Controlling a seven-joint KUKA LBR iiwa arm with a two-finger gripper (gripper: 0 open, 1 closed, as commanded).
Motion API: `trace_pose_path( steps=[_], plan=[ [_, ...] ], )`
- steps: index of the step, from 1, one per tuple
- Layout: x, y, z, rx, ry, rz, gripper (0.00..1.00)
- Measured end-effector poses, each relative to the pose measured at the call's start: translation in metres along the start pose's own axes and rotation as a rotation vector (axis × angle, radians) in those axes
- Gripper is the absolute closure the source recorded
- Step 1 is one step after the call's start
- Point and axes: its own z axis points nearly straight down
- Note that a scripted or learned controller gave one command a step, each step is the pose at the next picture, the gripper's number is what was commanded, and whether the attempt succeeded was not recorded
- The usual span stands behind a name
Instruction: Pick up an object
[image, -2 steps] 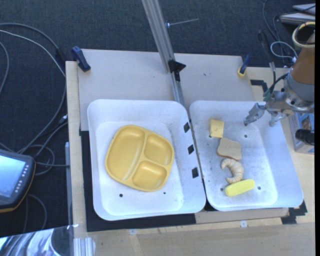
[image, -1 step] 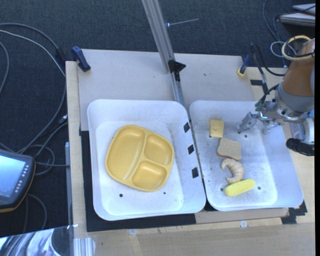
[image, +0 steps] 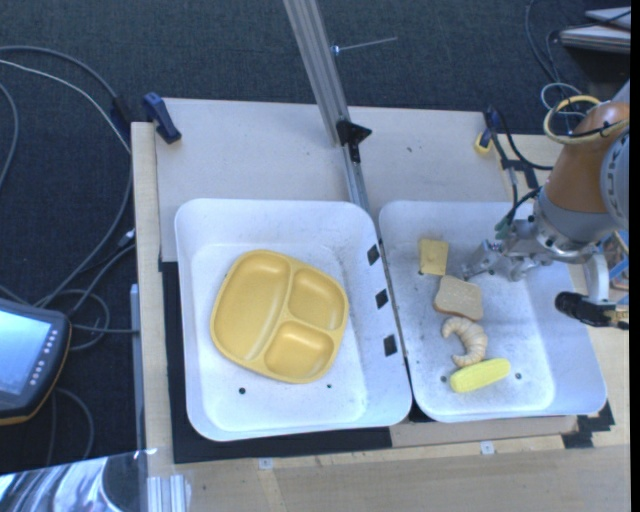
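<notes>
The right bin holds a small yellow cheese-like block, a tan bread slice, a pale croissant-shaped piece and a yellow corn cob. My gripper hangs over the bin's upper right part, just right of the cheese block and above the bread slice. Nothing shows between its fingers. The arm's orange band rises behind it.
The left bin holds a yellow divided plate. A metal pole slants up from between the bins. Cables lie on the dark floor at left, and a screen sits at the left edge.
</notes>
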Motion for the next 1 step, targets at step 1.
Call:
trace_pose_path(
  steps=[1],
  plan=[
    [-0.0003,0.0022,-0.0149,-0.008,-0.002,-0.001,1.00]
  ],
)
